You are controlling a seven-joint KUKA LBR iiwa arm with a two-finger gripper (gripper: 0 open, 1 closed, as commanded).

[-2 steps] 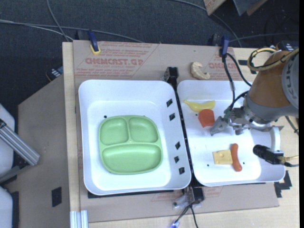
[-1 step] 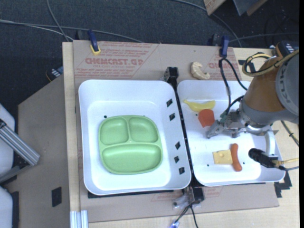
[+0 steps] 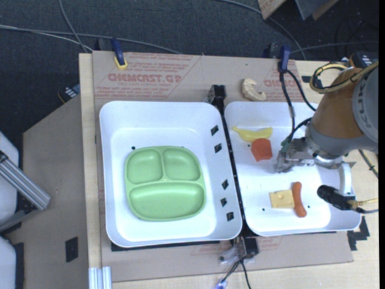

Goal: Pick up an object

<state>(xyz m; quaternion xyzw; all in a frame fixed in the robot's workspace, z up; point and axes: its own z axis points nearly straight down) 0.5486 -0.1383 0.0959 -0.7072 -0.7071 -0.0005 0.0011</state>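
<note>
We are looking down on 2 shallow white plastic bins sitting side by side on a plywood bench. The left bin (image 3: pixel 111 161) is holding a pale green 3-compartment plastic tray (image 3: pixel 164 182). The right bin (image 3: pixel 319 221) is carrying the loose pieces: a flat yellow wedge-shaped piece (image 3: pixel 252 132) near its far edge, a small red-orange block (image 3: pixel 261 150) touching the wedge on its near side, a tan square slice with a small hole (image 3: pixel 280 199) toward the near edge, and an orange sausage-shaped toy (image 3: pixel 298 198) lying just beside that slice on its right. A cream curled object (image 3: pixel 253 89) is resting on the bench outside the bins, beyond the right one.

The grey arm with its orange band is reaching in from the right, and the two-finger gripper (image 3: pixel 289 160) is hanging low over the middle of the right bin, just right of the red-orange block and above the tan slice and sausage toy. We cannot tell whether the pincer is apart or together; the metal tip is too small and dark to read, and we are seeing nothing between it.

We are judging the task as not yet done: every piece is lying on the bin floor, apart from the tip. Closing on 1 object and lifting it is what is left, and the red-orange block looks nearest.
</note>
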